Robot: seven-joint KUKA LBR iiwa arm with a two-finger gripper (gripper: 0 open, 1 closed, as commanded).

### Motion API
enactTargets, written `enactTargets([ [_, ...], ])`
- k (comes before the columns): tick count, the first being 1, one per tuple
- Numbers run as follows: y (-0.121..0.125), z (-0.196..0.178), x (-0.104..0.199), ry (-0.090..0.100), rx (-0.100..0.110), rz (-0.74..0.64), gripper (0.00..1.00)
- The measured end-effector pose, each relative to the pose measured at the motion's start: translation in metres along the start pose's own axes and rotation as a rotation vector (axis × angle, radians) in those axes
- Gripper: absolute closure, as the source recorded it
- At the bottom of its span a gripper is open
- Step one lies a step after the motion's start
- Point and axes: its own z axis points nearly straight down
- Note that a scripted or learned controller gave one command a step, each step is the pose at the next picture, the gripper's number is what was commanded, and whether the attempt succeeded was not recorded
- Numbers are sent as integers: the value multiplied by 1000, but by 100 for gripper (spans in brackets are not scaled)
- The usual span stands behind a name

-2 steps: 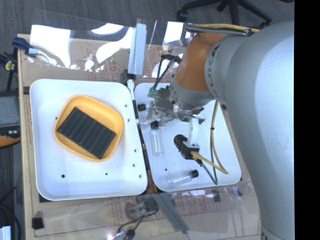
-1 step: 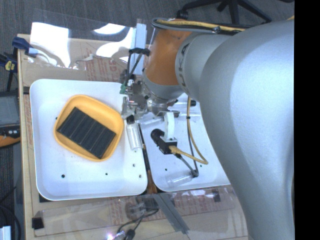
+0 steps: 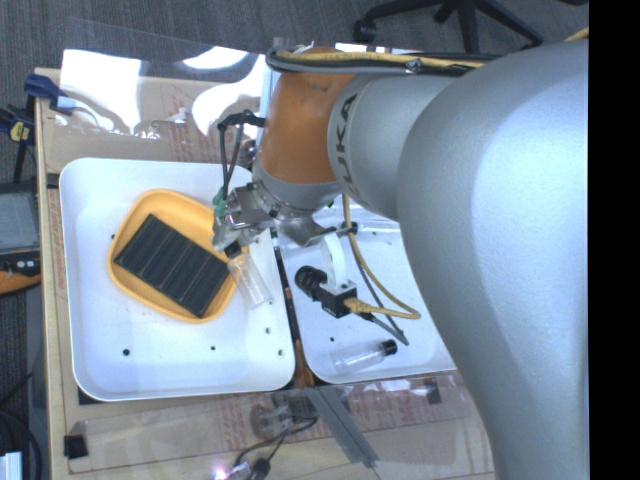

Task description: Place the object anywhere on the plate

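In left bin (image 3: 95, 328), black ridged pad (image 3: 172, 265) on yellow plate (image 3: 168, 206), tool (image 3: 231, 230) just rt of pad, grip state can't tell

A black chair base (image 3: 410, 8) stands on grey carpet (image 3: 150, 8).

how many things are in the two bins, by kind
yellow plate: 1
dark ribbed slab: 1
clear tube with black cap: 1
Total: 3
A clear shape by the plate's right rim is too blurred to count.
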Motion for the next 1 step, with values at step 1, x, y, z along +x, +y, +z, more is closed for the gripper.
enactTargets([
  [1,0,0,0,0,0,1,0],
])
